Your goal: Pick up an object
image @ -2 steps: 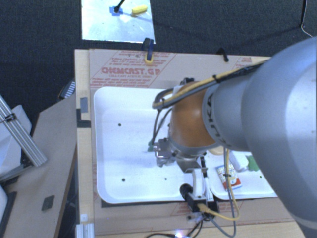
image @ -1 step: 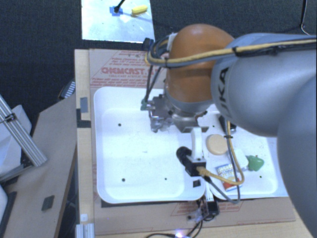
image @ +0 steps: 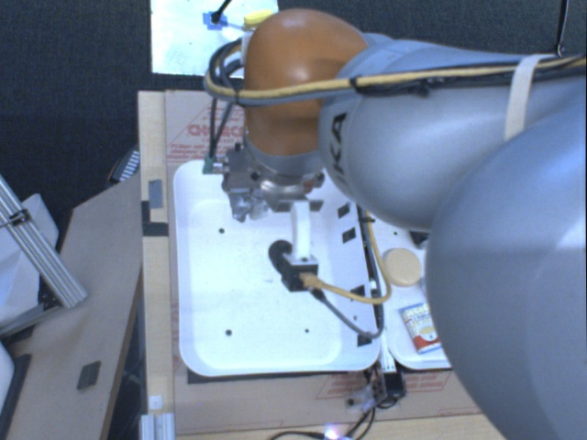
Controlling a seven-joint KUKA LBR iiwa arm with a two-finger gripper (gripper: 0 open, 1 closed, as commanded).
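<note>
The arm is reaching in from 3 o'clock and hanging its gripper (image: 242,205) over the left bin (image: 229,337), near that bin's 12 o'clock end and a little toward 11. Whether it is spread or pressed together I cannot tell (the wrist is hiding most of it), and nothing is showing in its grasp.

The loose things I am seeing are lying in the right bin (image: 404,293): a tan disc (image: 402,266) and, just at its 5 o'clock, a red-and-white packet (image: 420,326). Both are sitting at about 4 o'clock from the gripper, well apart from it, with the bins' shared rims between.

I am judging this to be the search-and-approach step, with no pick made yet. The next move is calling for a swing toward 4 o'clock across the rims, a settle directly above the disc or the packet, then a straight drop. Both are lying flat, so the closing will be needing to catch an edge low against the bin floor.
</note>
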